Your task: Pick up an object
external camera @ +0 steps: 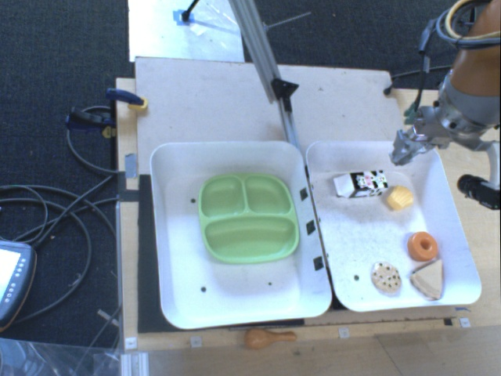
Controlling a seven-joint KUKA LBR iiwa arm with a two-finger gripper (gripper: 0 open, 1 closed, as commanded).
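In the right bin [344, 288] lie a small milk carton with a cow pattern [361, 184], a yellow cupcake-like piece [399, 198], an orange doughnut [423, 247], a chocolate-chip cookie [386, 277] and a sandwich wedge [429, 280]. My gripper [401, 150] hangs over the bin's back right part, above and to the right of the carton. Nothing shows between its fingers. The arm with its orange band [477, 61] comes in from the upper right.
The left bin [176, 288] holds a green divided plate [249, 216]. A slanted metal pole [262, 49] crosses the board behind the bins. A wooden piece [270, 337] lies on the bench's front edge. Cables and a clamp [106, 116] lie to the left.
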